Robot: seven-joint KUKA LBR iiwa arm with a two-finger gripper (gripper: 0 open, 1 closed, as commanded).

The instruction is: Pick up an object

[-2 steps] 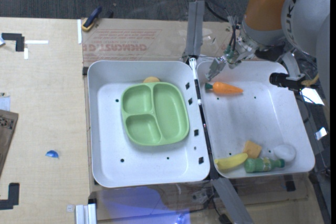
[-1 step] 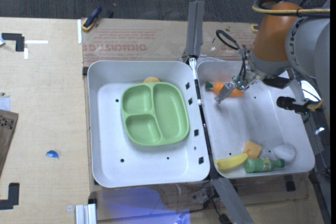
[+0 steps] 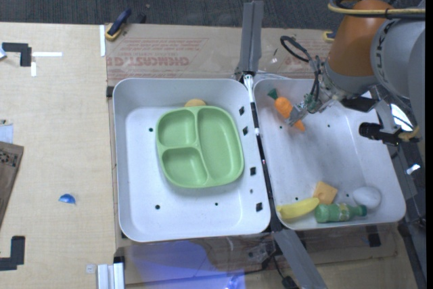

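**End effector low over rt bin, by the toy carrot**

While the grey arm (image 3: 396, 44) w/ its orange band (image 3: 355, 37) reaches in from the right, the end effector (image 3: 312, 103) sits low over the back part of the right bin (image 3: 338, 152). Fingers too small and cluttered to read, so can't tell if they're apart or together, or if anything is between them. An orange toy carrot (image 3: 284, 107) lies just left of the end effector, near the bin's back-left corner; a second small orange bit (image 3: 298, 124) lies just below it. Whether the fingers touch either piece isn't clear.

Other items in the rt bin, all along the front edge, well apart from the end effector:
- yellow banana (image 3: 298, 209), front-left
- orange-yellow wedge-like piece (image 3: 325, 192), just behind the banana's rt end
- green bottle (image 3: 339, 212) lying on its side, just rt of the banana
- white rounded obj (image 3: 366, 197) near the front-right corner, by the bottle's cap end

Left bin (image 3: 135, 166) holds a green divided plate (image 3: 200, 145), three compartments, lying flat and turned at an angle. A small yellow-orange obj (image 3: 195, 103) peeks out at the plate's back edge, mostly hidden.

Both bins sit side by side on the counter (image 3: 54, 132). On the counter, left of the bins, a small blue piece (image 3: 66, 199); a blue-and-yellow tool (image 3: 119, 21) lies at the back edge.
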